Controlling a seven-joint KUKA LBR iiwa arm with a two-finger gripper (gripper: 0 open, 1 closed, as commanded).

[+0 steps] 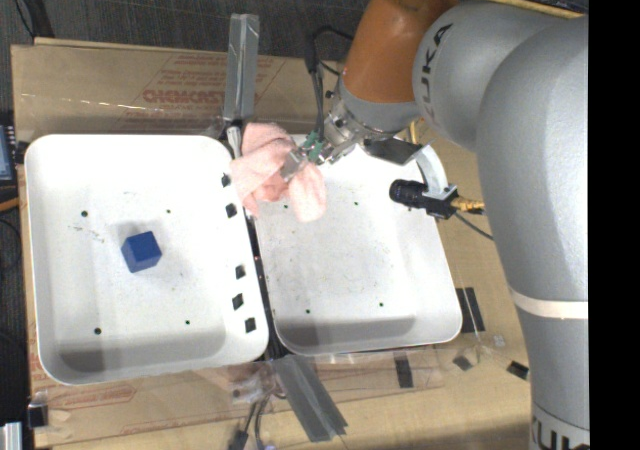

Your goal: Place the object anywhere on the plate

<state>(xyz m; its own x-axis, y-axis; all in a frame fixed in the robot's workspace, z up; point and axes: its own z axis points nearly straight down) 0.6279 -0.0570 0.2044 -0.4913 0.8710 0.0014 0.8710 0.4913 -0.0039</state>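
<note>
Camera view looks down on two shallow white bins side by side on the worktop, with the grey arm coming in from the upper right of the frame. Its tool sits near the top centre, over the upper left corner of the right bin, and its thin fingers appear pinched narrowly on a pink cloth. The cloth hangs bunched from that pinch, one fold drooping toward the right bin's floor and the rest spilling over the divider toward the left bin; whether it is lifted clear or brushing the rim I cannot tell. Gripping soft fabric at one point makes it sag like this, so the hold is probably loose and could slip. A small blue cube rests in the left bin, well apart from the cloth, toward the middle left of the frame. No separate plate can be made out, so the white bins likely serve as the target, and the cloth seems mid-carry between them.
</note>
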